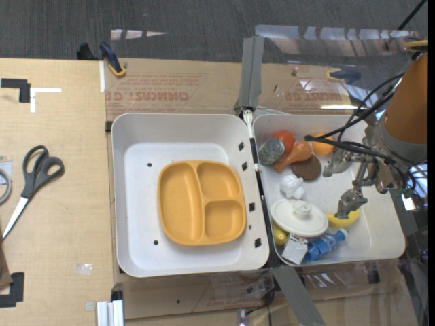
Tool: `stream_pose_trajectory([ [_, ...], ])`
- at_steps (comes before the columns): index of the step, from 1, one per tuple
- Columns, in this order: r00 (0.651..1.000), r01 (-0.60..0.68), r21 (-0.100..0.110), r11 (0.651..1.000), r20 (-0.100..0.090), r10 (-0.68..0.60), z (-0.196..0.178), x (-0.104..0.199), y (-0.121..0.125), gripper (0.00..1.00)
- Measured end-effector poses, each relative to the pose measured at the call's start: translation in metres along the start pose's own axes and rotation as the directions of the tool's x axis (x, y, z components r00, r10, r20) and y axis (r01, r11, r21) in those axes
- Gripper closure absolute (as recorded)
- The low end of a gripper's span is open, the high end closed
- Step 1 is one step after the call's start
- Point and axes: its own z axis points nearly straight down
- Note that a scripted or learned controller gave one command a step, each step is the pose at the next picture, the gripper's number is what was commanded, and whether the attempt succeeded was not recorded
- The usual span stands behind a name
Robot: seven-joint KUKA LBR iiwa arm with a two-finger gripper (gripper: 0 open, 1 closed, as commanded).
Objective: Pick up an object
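My tool [350, 199] hangs low in the right bin [391, 246], close above a small yellow banana toy [342, 216]. I cannot tell how my tool is set, and I see nothing held in it. My arm [411, 107] comes in from the right, with black cables looping around it.

The right bin is full of little things. There is a round white lid [299, 218] near the middle, a small white lump [292, 185] just above it, a brown round thing [308, 168], an orange toy [294, 156], a red ball [283, 141] and a grey lump [270, 153]. At the front edge lie a blue thing [325, 245] and a white box [294, 249].

The left bin [136, 182] holds a yellow plate with three parts [202, 202], lying flat in the middle.

Both bins sit side by side on brown cardboard [170, 87]. The table [54, 114] is light wood. On its left side lie scissors with black handles [30, 182]. A blue and yellow clip [113, 59] sits at the back edge of the cardboard. Behind the table the floor [170, 12] is dark grey.
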Motion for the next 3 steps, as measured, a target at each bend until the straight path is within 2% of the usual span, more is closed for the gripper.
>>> stream_pose_trajectory([
  [1,0.999,0.037,0.002,0.999,0.010,-0.037,0.137,-0.097,-0.020,0.00],
  [2,0.968,-0.252,-0.001,0.968,0.009,0.252,0.137,-0.100,0.004,0.00],
  [3,0.880,-0.475,0.000,0.880,0.005,0.475,0.137,-0.132,0.017,0.00],
])
